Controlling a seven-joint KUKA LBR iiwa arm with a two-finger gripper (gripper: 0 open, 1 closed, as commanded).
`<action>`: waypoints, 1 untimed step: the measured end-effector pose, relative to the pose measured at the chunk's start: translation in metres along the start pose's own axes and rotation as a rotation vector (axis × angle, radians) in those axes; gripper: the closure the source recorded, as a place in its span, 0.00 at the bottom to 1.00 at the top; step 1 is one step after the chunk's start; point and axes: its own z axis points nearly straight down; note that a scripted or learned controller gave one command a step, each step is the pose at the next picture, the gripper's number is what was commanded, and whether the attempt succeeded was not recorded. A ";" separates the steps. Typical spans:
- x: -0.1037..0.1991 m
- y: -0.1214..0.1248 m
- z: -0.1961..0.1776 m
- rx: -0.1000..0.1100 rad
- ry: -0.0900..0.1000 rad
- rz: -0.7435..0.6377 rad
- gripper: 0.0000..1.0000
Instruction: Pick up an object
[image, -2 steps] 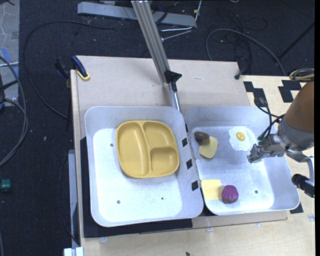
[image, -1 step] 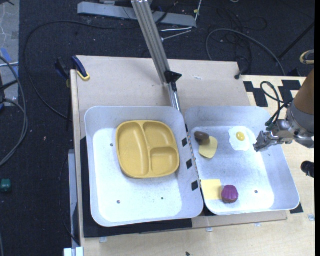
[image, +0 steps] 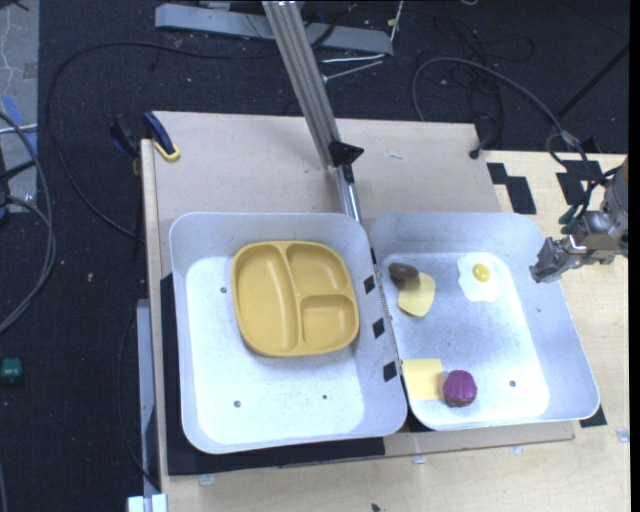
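In the right bin (image: 560, 330), a purple toy (image: 459, 388) touches a yellow block (image: 422, 378) nearest the camera. Farther back lie a fried egg (image: 480, 277) and a brown piece (image: 403, 272) (on a yellow slice). The end effector (image: 553, 262) hovers at the bin's right rim; its state cannot be told.

Tan wooden bench (image: 420, 170), two white bins side by side, left bin (image: 200, 300), right bin (image: 545, 340)

divided tray (image: 296, 298): smooth yellow plastic | bins (image: 280, 415): matt speckled white | bench (image: 250, 165): pale wood
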 end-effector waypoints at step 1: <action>0.047 0.017 0.004 0.005 0.003 -0.004 1.00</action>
